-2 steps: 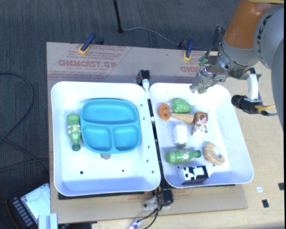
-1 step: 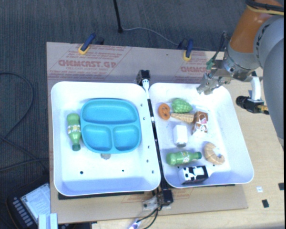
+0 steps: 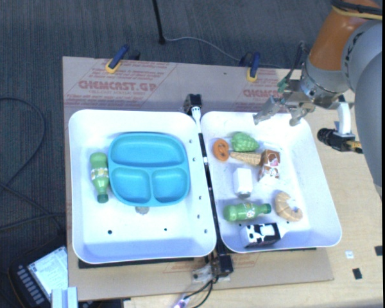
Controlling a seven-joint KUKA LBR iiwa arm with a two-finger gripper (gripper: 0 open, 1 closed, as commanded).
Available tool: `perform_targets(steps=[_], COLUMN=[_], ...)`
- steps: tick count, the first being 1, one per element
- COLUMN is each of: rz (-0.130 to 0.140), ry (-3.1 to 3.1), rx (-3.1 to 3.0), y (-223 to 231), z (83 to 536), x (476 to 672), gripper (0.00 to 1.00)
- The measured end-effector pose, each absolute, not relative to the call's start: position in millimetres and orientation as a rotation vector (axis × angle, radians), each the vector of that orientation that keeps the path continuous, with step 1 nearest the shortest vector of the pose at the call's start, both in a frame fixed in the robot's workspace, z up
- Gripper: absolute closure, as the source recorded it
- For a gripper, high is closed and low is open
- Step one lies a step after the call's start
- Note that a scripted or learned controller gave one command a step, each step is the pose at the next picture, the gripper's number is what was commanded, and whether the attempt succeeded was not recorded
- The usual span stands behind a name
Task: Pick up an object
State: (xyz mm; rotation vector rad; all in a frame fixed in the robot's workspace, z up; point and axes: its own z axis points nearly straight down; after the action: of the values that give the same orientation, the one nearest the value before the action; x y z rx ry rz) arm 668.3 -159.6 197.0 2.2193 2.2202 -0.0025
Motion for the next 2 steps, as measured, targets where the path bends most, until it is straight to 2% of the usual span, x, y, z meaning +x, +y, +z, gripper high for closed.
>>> perform_targets(steps=[1,2], rz=[0.002,0.004], ry=[2.22,2.218], rx=[2.217,2.213], y=[-114.4,-114.7], z=[87.2,98.6], x=[636.6,637.8], gripper=[0.0,1.0])
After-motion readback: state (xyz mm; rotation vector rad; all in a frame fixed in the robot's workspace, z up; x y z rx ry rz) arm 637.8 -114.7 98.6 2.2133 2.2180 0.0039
